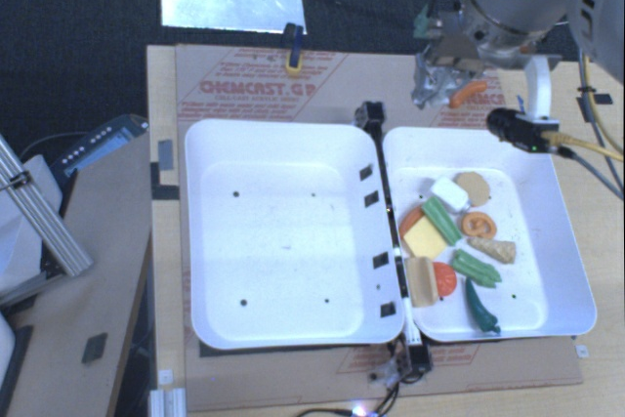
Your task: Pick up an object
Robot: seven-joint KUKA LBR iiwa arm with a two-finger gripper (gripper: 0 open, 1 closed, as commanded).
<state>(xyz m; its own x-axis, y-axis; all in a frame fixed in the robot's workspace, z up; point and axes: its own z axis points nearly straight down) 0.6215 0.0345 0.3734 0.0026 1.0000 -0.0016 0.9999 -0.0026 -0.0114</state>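
White right bin (562, 239) nearest me, toys heaped at its left: green pepper (480, 308), yellow block (424, 236), pretzel (479, 226). Farther back I see the gripper (444, 91) raised beyond the bin's far rim, fingers clamped on an orange carrot (469, 93).

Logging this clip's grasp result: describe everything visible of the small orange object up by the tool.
The orange object is small, elongated and smooth, like a toy carrot or sausage. It is lifted above the bench behind the right bin, lying roughly level with its right end tilted up. Its left end sits between the fingers of the tool; nothing else touches it.
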